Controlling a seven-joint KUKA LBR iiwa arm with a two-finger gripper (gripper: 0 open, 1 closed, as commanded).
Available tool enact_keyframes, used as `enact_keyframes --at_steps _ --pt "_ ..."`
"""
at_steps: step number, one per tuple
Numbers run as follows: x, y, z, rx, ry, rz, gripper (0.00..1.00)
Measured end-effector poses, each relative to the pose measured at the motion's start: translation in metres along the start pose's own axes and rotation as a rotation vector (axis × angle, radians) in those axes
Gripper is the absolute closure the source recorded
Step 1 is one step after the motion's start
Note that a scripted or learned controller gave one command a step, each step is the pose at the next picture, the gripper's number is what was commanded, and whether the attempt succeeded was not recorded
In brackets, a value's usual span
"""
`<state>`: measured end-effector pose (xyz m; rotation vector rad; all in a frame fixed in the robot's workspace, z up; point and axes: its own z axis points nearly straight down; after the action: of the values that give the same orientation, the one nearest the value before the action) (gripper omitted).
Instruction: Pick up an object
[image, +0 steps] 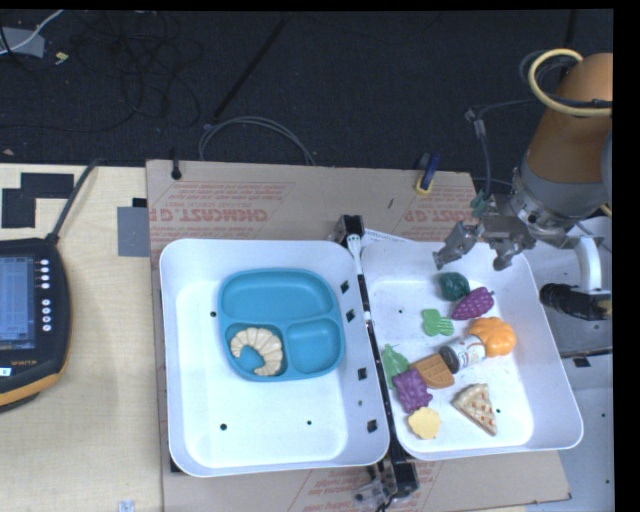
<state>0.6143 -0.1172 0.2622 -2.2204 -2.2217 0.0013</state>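
My gripper (477, 252) hangs over the back of the right bin (555, 400), its fingers (449, 251) spread open with nothing between them. Just below it lie a dark green toy (453, 285) and a purple grape bunch (473, 303). Further forward are a light green piece (436, 322), an orange fruit (493, 336), a small bottle (461, 356), a brown block (435, 370), a green leaf (394, 358), a second grape bunch (411, 388), a yellow piece (424, 423) and a pizza slice (477, 408).
The left bin (190, 400) holds a blue divided plate (285, 300) with a croissant (258, 350) in its front-left compartment. A teach pendant (25, 310) rests at the far left. The arm's cables (485, 140) hang behind the right bin.
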Motion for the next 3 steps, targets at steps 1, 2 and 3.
enact_keyframes --at_steps 1,2,3 --pt "-0.039 -0.044 0.111 0.012 0.002 0.004 0.0" --pt "-0.057 0.006 0.177 -0.001 0.001 -0.002 0.0" --pt "-0.058 0.005 0.165 0.002 0.001 0.002 1.0"
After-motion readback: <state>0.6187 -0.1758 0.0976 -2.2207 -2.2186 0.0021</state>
